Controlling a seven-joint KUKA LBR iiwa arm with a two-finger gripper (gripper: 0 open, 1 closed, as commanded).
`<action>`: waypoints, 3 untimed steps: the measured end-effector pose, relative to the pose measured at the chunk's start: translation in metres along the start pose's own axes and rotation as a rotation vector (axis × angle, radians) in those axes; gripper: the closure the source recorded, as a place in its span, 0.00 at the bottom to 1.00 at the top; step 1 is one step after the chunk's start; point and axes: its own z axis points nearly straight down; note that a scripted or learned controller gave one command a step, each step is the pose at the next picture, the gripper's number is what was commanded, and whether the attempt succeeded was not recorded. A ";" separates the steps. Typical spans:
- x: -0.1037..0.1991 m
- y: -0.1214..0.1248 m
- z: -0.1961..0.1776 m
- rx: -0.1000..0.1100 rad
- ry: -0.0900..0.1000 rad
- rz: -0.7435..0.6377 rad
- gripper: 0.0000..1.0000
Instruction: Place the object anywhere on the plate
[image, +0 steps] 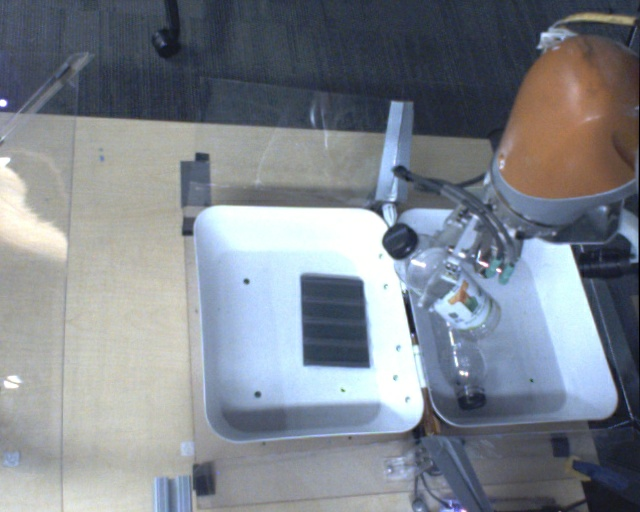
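Camera view looks down on a small clear object (466, 368), see-through like glass or plastic, with a dark cap (471, 400) at its near end. It lies lengthwise on the floor of the right bin (590, 380), just below the end effector (458, 290) and pointing away from it toward the bin's front wall. Its body is so transparent that the white bin shows through it. Any label on it is too small to make out.

The end effector hangs over the back left part of that same bin. It is a cluttered piece of pale and clear parts with small orange and green flecks that I cannot read as writing. I cannot tell whether it is apart or together, nor whether its tip touches the clear object.

Just up and left of the end effector sits a round black knob (399, 240), close to the seam between the two bins. Above and to its right swells the arm's orange band (570, 110), with grey below it.

Well to the left of the end effector, the left bin (240, 400) holds the plate (335, 320), a dark ribbed rectangle lying flat in the middle of the white floor. Both bins rest on a pale wooden tabletop (110, 330). A grey metal post (396, 150) stands behind them, beyond the end effector.
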 end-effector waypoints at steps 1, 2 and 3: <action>0.017 0.092 0.047 0.001 0.003 0.021 1.00; -0.044 0.059 0.053 -0.001 -0.001 -0.243 1.00; -0.043 0.081 0.107 -0.012 -0.003 -0.497 1.00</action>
